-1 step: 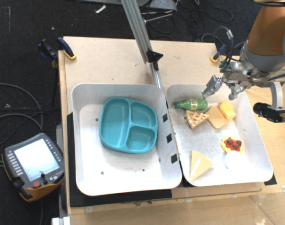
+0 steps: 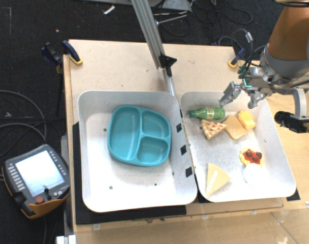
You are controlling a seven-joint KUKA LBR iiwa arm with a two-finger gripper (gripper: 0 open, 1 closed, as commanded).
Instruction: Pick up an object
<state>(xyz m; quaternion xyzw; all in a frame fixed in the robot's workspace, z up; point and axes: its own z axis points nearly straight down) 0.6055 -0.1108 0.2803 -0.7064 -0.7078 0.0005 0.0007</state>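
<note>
Right bin (image 2: 276,151), right half of the frame: holds a set of toy foods. Bottle (image 2: 207,114), green, lying on its side at the bin's upper left, neck pointing left; likely hollow plastic, light, stiff, smooth and apt to roll, best taken across the round body at mid-length. Waffle (image 2: 213,129), a ridged wedge just below the bottle and touching or nearly touching it; rigid, textured, likely an easy hold across its straight edges. Bread (image 2: 235,127), a tan slice right of the waffle, and a yellow block (image 2: 246,119) resting against its upper right; both look hard and light, but crowded together, so fingers have little room between them. Cheese (image 2: 217,177), a pale wedge at lower centre of the bin, standing well apart from the rest; judged the clearest target, grip across the two long faces. Red-and-yellow piece (image 2: 252,156), right of centre, low and flat, probably hard to get under. Gripper (image 2: 242,96), upper right of the frame, hovers above the bin's top edge with fingers apart and nothing between them, closest to the bottle and block. Left bin (image 2: 93,187): one teal tray (image 2: 140,135), three compartments.
</note>
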